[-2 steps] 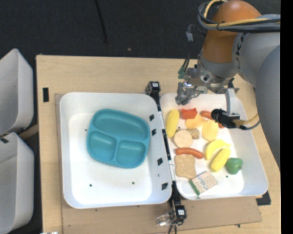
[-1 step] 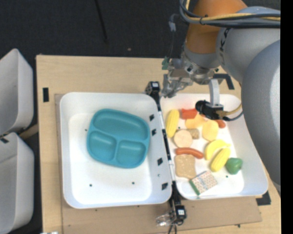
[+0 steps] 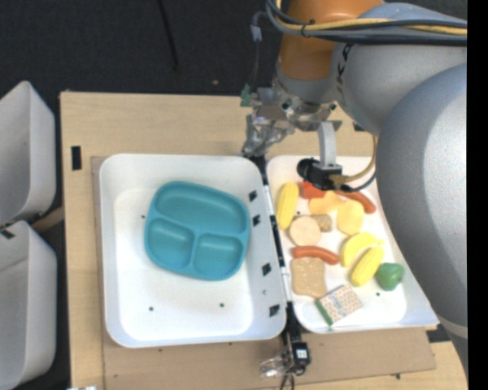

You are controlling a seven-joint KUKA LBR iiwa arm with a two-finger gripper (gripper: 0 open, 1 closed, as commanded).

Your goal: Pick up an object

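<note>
My gripper (image 3: 258, 143) hangs over the far rim where the two bins meet, above the bench's back part. I see nothing in it. The right bin (image 3: 407, 311) holds several toy foods: a yellow corn cob (image 3: 286, 204), a round tan slice (image 3: 304, 231), a red sausage (image 3: 315, 254), a slice of toast (image 3: 308, 276), two yellow fruits (image 3: 362, 254), a green piece (image 3: 389, 275), a red chili (image 3: 359, 201) and a small printed packet (image 3: 340, 304). All of them lie in front and to the right of the gripper.
The left bin (image 3: 130, 307) holds a blue divided plate (image 3: 197, 230). The arm's big grey body covers the right side of the view and overhangs the right bin's edge. Wooden bench (image 3: 146, 120) shows behind the bins.
</note>
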